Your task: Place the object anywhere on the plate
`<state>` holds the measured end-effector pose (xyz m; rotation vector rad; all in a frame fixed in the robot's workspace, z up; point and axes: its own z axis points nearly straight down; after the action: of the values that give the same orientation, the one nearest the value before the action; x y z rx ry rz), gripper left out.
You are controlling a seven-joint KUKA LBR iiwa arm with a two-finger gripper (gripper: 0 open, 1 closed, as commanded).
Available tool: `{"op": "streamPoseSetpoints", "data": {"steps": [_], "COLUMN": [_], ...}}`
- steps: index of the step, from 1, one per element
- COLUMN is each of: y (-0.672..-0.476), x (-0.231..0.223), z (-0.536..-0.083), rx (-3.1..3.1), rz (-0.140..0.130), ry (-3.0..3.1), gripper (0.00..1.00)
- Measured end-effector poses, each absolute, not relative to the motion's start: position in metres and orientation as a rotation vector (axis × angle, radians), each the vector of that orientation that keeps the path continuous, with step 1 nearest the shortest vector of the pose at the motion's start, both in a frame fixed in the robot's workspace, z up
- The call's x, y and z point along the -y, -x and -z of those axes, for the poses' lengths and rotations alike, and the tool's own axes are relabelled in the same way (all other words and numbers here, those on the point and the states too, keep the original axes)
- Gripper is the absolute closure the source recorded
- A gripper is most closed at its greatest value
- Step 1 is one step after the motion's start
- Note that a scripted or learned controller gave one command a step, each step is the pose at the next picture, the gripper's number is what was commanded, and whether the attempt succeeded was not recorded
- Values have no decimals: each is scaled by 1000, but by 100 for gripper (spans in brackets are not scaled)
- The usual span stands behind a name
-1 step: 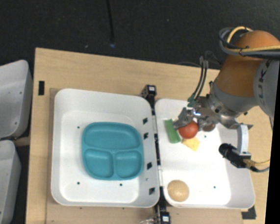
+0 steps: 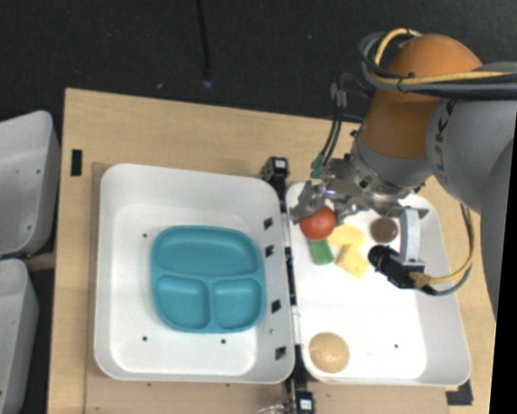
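The teal sectioned plate (image 2: 206,277) sits mid left bin (image 2: 111,324) with bare white floor all round, while the gripper (image 2: 324,206) hangs at the right bin's (image 2: 426,354) back-left corner, touching the red tomato (image 2: 318,224), grip unclear.

A plain teal plate (image 2: 206,277) is seen in the white left bin (image 2: 106,323). In the white right bin (image 2: 435,355), a red ball (image 2: 318,224), a green piece (image 2: 321,251), yellow pieces (image 2: 351,252), a brown disc (image 2: 384,229) and a tan round (image 2: 328,352) are shown. The arm (image 2: 465,140) is coloured grey, with an orange band (image 2: 415,89).
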<state>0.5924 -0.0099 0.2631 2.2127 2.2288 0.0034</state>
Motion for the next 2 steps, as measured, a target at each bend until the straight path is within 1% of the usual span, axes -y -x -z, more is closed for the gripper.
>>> {"op": "streamPoseSetpoints", "data": {"steps": [1, 2], "y": [-603, -612], "x": [-40, -81], "z": [-248, -246], "rx": [-2227, -2227], "rz": [-1, -2], "ry": [-2214, -2214], "gripper": [100, 100]}}
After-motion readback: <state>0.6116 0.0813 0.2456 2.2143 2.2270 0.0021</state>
